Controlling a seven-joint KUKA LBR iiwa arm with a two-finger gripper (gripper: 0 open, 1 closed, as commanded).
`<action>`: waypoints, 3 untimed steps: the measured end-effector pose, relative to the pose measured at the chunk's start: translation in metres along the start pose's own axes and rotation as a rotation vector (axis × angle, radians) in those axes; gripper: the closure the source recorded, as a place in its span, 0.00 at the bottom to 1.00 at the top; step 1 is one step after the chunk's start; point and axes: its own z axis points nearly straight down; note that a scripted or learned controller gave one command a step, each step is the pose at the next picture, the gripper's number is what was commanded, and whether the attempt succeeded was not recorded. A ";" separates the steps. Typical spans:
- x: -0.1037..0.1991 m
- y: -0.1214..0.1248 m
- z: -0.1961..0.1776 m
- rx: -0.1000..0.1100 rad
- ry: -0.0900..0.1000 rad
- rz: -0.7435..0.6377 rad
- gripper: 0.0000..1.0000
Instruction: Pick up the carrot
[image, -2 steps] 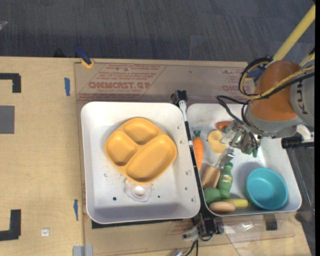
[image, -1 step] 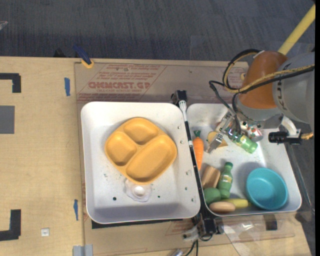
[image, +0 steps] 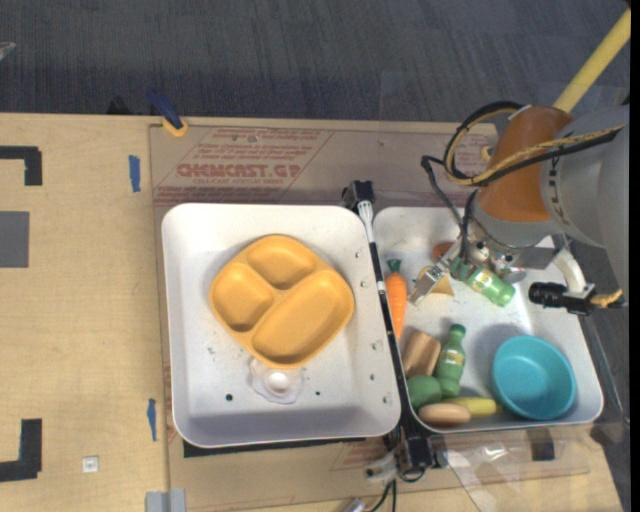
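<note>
The grey arm with its orange band (image: 525, 165) reached in from the right over the right-hand shallow white bin (image: 590, 395). Its hand (image: 462, 268) hung low over the upper middle of that bin, above a clear green plastic bottle (image: 492, 287) lying on its side; a pale wedge-shaped piece (image: 432, 284) sat just to the left of the hand. Whether the hand was spread or closed, or had hold of anything, could not be made out at this angle.

The small orange carrot with a green top (image: 396, 298) lay along the left wall of the right bin, its green end pointing toward the far side, near the hand but apart from it. Below it stood a tan cylindrical block (image: 420, 352) and an upright green toy bottle with a yellow label (image: 453, 356). A dark green rounded piece (image: 425, 389), a pink-tan sausage-shaped toy (image: 444, 412) and a yellow banana-like piece (image: 478, 406) crowded the near left corner. A teal plastic bowl (image: 533, 376) sat in the near right corner.

The left white bin (image: 190, 330) held a yellow three-compartment plate (image: 282, 298) and, just in front of it, a fried-egg toy (image: 277, 381). Both bins rested on the tan table (image: 80, 330).
</note>
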 end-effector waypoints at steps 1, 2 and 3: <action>-0.023 0.020 0.001 -0.002 0.003 0.249 0.00; -0.006 -0.014 0.001 -0.001 0.003 0.810 0.00; 0.007 -0.011 0.000 -0.002 0.001 0.978 0.00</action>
